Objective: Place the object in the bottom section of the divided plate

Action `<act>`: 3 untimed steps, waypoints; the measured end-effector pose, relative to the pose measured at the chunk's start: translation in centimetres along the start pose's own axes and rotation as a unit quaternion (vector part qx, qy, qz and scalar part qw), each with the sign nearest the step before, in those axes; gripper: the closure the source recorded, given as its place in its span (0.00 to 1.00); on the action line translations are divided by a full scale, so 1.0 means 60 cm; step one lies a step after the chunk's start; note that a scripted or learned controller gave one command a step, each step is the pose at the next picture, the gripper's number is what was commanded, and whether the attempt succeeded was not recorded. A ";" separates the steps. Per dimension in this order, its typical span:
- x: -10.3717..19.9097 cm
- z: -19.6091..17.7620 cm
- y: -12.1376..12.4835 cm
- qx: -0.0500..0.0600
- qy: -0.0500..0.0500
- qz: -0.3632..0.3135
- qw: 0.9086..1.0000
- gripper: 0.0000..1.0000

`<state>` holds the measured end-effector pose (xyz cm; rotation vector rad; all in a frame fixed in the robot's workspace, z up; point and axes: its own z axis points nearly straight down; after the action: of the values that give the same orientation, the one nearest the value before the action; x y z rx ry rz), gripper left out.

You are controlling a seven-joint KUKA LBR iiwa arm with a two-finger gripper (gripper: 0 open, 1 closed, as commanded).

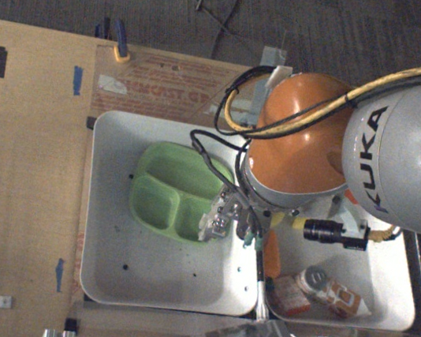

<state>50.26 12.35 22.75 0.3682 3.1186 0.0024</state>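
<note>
Dark floor and cables lie beyond my table [18, 171]. From the green plate [174, 194], the claw [226, 221] sits at its right rim; I cannot tell its state. Candidate objects, an orange stick [272, 254] and a packet [329, 294], lie right of the plate: probably light, the packet crinkly and slippery; I'd grip mid-body.

The orange band and wrist of the arm [301, 151] cover the right rim of the green divided plate [171, 189] and most of the right bin [392, 302] beyond it. At that covered rim the gripper [221, 222] is a small blurred cluster of metal, and anything between its parts is too small to tell. Right of the plate, the arm's grey body is cut off by the picture's edge.
</note>
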 end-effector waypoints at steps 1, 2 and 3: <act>-0.100 0.061 -0.094 0.000 0.000 0.003 1.000 1.00; -0.125 0.072 -0.226 0.001 0.002 0.074 0.997 1.00; -0.227 0.072 -0.302 0.001 -0.001 0.305 0.952 1.00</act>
<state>59.32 -8.42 18.41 1.3014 2.8570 -0.0005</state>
